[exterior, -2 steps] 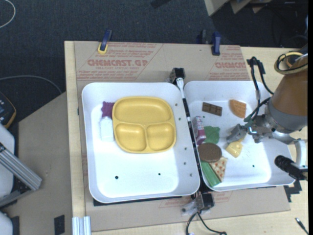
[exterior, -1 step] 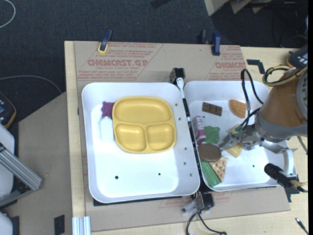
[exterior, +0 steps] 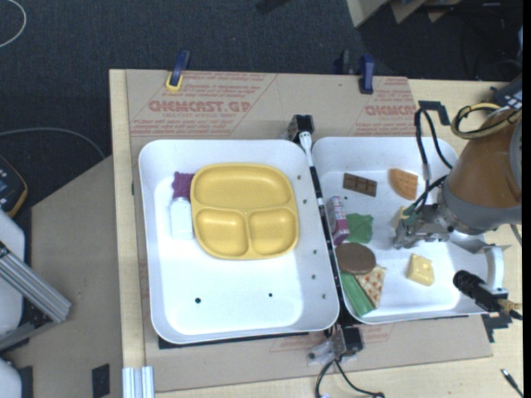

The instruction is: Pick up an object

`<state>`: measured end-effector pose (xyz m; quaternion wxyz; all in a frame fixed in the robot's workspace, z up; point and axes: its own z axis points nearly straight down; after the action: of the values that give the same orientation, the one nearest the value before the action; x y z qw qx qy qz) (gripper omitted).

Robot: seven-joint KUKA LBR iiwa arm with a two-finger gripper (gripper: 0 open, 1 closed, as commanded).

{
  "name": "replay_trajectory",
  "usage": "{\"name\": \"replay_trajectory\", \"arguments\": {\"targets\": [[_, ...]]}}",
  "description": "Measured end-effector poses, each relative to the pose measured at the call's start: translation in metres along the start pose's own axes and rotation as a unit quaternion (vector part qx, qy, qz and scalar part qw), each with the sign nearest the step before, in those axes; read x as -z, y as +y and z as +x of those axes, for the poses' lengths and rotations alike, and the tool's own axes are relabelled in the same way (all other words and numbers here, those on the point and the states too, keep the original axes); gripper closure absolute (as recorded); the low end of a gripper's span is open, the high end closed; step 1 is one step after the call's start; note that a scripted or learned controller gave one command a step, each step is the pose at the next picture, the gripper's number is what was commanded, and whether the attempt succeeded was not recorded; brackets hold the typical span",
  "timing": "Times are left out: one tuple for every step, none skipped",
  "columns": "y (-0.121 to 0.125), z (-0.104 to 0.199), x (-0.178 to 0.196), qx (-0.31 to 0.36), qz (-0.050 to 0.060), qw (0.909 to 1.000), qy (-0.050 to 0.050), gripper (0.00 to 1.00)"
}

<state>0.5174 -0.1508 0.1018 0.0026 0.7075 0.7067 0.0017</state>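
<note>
Grey tool (exterior: 408, 229) low in right bin (exterior: 431, 160), finger state can't tell.
Yellow cheese wedge (exterior: 421, 269) just below it; orange slice (exterior: 404, 182), brown bar (exterior: 360, 185) above; brown disc (exterior: 357, 258) left; yellow tray (exterior: 244, 209) in left bin (exterior: 232, 305).

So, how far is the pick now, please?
Done: the arm has reached into the right bin. In hand: the gripper sits low on the bin floor between the green piece and the yellow cheese wedge; no object shows between its fingers. Left: grasping and lifting one.
</note>
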Motion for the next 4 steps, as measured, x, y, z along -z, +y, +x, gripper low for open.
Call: {"name": "replay_trajectory", "arguments": {"targets": [[-0.002,-0.006,0.047,0.000,0.000,1.0000,-0.001,1.00],[-0.005,-0.006,0.092,0.001,0.000,1.0000,-0.001,1.00],[-0.003,-0.007,0.125,0.001,0.000,1.0000,-0.001,1.00],[-0.007,0.051,0.115,0.004,0.005,1.0000,0.002,1.00]]}}
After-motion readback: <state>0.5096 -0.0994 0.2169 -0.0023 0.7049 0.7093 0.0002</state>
